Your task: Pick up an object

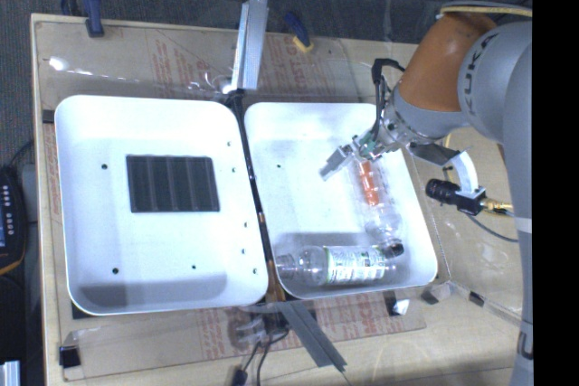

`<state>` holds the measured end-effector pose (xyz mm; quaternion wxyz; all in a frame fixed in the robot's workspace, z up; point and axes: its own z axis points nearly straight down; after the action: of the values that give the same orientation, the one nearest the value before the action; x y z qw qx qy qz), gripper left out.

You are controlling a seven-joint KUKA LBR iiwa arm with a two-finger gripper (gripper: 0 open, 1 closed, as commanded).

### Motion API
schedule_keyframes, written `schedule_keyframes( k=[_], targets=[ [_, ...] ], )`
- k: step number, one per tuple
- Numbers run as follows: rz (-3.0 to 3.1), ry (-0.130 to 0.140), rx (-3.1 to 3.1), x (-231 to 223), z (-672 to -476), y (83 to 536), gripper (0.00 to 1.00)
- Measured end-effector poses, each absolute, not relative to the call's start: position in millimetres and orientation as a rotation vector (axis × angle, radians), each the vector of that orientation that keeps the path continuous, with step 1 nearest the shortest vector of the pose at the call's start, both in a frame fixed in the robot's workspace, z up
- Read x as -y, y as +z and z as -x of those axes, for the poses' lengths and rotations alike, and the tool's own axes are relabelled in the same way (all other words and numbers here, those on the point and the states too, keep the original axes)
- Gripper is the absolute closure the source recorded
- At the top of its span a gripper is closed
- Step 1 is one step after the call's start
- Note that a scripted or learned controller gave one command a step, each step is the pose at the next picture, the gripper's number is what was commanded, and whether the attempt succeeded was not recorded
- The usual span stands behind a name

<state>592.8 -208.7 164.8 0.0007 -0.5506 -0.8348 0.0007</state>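
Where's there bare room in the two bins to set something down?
Left bin: bare floor all around the dark grate. Right bin: its left half is free, above the lying bottle. Crowded on its right, at the gripper and second bottle.

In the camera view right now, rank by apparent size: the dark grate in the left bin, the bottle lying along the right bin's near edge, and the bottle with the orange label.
1. Dark grate, clearly largest.
2. Bottle lying along the near edge.
3. Bottle with the orange label; it looks somewhat smaller, but the gripper overlaps its top, so this is unsure.
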Motion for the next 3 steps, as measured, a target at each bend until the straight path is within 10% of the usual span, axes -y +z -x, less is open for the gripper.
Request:
schedule_keyframes(
  k=[3],
  targets=[
    [1.738, 0.001, 2.620, 211, -581.9, 209, 0.00]
  ],
)
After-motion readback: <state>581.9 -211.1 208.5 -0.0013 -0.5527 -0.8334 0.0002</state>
